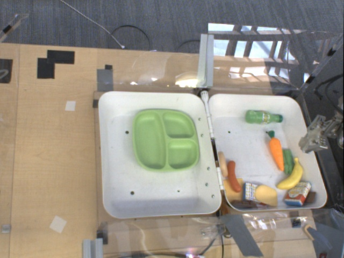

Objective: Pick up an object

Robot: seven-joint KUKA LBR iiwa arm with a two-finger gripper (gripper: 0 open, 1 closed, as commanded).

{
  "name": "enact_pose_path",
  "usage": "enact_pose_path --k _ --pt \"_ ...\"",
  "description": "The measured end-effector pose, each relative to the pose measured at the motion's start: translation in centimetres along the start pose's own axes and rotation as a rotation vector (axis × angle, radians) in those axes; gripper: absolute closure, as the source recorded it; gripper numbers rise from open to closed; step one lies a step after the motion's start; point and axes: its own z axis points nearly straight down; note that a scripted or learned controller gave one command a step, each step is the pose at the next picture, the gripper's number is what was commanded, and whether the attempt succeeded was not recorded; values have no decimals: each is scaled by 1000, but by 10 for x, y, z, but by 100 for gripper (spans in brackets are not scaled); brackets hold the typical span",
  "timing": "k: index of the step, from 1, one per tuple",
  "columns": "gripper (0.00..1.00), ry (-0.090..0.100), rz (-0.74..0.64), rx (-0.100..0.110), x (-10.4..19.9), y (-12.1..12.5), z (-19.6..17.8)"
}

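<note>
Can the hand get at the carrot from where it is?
Probably yes: the hand sits at the right bin's edge, and the carrot lies uncovered, with only a green piece touching its far side.

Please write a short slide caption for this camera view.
Gripper at right bin's edge; carrot, banana, green bottle inside; green tray left.

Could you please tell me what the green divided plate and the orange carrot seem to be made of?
The light green three-compartment plate looks like moulded plastic with a matte to satin finish: uniform colour, rounded rims, soft highlights. The small orange carrot with a green top is probably a plastic toy: flat, saturated colour, smooth surface. Rubber or foam cannot be excluded.
</note>
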Motion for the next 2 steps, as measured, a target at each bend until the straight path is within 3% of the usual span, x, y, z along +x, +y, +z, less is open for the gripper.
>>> enact_pose_path --k 2 --pt "100 -20 -7 1 -5 2 -25"
